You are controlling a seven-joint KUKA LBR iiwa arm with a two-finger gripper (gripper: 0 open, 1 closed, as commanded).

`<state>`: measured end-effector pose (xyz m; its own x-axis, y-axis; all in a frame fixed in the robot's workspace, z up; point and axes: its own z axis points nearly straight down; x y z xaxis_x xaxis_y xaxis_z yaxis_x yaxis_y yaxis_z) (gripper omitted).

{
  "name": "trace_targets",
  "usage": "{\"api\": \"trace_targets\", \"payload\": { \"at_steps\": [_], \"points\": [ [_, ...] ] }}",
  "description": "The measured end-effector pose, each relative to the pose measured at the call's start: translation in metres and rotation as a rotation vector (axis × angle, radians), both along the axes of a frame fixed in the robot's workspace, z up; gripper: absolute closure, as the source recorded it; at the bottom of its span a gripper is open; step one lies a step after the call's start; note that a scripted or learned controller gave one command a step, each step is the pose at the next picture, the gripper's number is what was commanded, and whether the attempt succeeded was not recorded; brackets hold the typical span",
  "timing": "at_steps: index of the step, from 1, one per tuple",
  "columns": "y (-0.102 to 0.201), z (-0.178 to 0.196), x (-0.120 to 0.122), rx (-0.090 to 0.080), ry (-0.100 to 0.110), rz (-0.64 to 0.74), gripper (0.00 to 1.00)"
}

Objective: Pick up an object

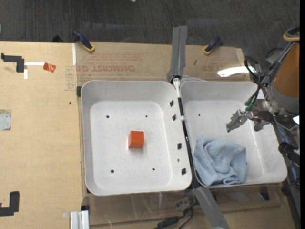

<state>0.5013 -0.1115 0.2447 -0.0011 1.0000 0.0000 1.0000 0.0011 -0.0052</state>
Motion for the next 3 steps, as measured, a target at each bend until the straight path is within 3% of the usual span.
{"api": "trace_targets", "payload": {
  "at_steps": [1,2,3],
  "points": [
    [0.061,0.088,-0.013,-0.003,-0.002,-0.237,0.0],
    [0.061,0.088,-0.013,-0.003,-0.002,-0.237,0.0],
    [0.113,0.103,-0.022,-0.005,-0.002,-0.493,0.0]
  ]
}}
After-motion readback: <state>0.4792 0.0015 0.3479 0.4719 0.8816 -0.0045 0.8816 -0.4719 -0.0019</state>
